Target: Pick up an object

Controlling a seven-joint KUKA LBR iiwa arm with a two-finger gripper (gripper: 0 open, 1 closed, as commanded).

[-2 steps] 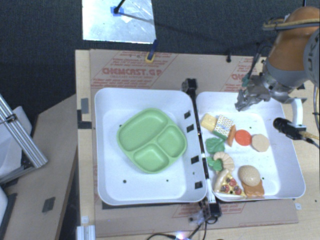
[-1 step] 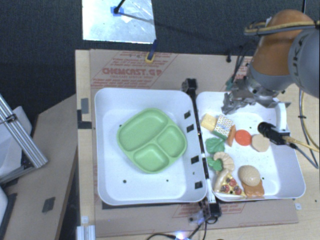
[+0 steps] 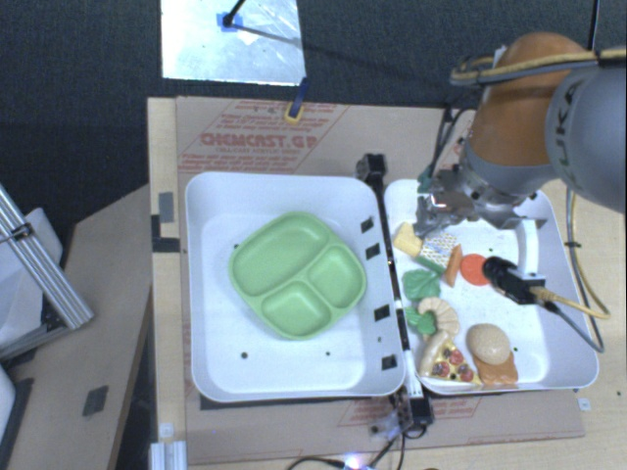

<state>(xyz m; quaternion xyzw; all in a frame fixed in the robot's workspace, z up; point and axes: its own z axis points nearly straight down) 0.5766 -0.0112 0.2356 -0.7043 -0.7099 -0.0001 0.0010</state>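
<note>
Tool (image 3: 438, 225) hovering just above yellow plastic cheese wedge (image 3: 409, 240); grip state cannot tell. Green divided plate (image 3: 297, 274) lying well left.

A single fixed camera looked down at a slant from above the bench (image 3: 255, 140), far enough back to take in both white bins (image 3: 211, 213) whole, with the arm (image 3: 549, 96) entering from the right.

green divided plate (image 3: 297, 275), white bins (image 3: 211, 360), orange-banded grey arm (image 3: 549, 106)
</note>
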